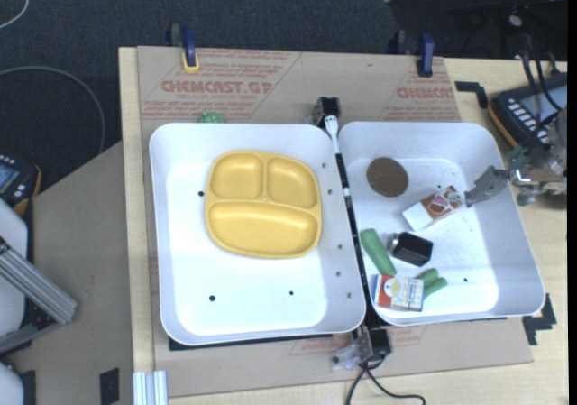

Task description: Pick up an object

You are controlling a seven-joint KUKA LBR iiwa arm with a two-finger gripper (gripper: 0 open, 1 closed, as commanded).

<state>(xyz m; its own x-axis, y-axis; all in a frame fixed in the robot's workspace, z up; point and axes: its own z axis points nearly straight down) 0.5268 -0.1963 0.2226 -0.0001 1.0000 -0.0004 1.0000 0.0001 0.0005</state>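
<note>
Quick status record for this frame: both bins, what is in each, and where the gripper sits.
left bin: yellow divided plate
right bin: brown round disc, white and red packet, green long object, black block, small printed box, small green piece
gripper: over the right bin's right side, tip beside the white and red packet
grasp: nothing seen between fingers

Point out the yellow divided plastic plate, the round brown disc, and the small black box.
Yellow divided plastic plate (264, 205), camera view, centre ridge.
Round brown disc (388, 176), camera view, middle of top face.
Small black box (413, 248), camera view, top face.
</note>
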